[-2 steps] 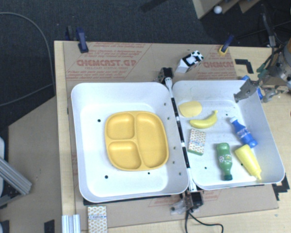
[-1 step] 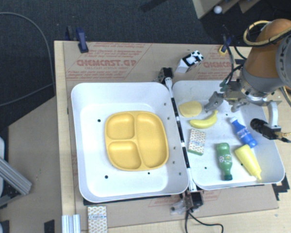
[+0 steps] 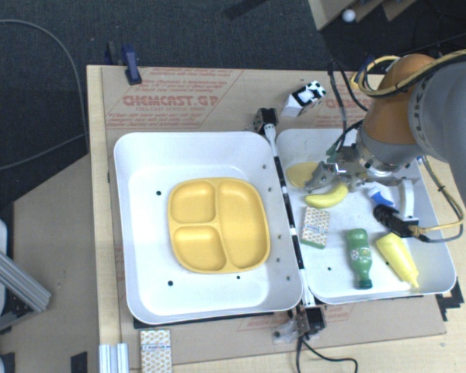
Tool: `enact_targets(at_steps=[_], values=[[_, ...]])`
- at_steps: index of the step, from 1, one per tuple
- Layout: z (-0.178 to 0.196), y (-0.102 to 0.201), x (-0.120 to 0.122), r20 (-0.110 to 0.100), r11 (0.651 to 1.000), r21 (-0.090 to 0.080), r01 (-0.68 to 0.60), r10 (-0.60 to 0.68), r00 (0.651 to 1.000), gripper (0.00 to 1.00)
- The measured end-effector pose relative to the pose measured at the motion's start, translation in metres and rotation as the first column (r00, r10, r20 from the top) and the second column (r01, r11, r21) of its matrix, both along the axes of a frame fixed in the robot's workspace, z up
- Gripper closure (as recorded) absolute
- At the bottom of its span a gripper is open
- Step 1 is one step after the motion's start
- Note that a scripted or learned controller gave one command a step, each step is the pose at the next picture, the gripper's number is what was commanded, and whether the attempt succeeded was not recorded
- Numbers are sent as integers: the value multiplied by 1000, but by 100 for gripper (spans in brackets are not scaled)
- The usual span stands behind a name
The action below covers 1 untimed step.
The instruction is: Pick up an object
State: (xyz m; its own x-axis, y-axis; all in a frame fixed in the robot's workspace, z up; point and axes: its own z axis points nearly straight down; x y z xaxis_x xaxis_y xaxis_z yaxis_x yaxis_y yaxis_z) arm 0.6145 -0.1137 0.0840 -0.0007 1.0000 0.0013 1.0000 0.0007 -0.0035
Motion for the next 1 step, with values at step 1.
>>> enact_targets(at_steps=[1], values=[[11, 0, 1, 3, 1000, -1, 0, 0, 1000, 100]])
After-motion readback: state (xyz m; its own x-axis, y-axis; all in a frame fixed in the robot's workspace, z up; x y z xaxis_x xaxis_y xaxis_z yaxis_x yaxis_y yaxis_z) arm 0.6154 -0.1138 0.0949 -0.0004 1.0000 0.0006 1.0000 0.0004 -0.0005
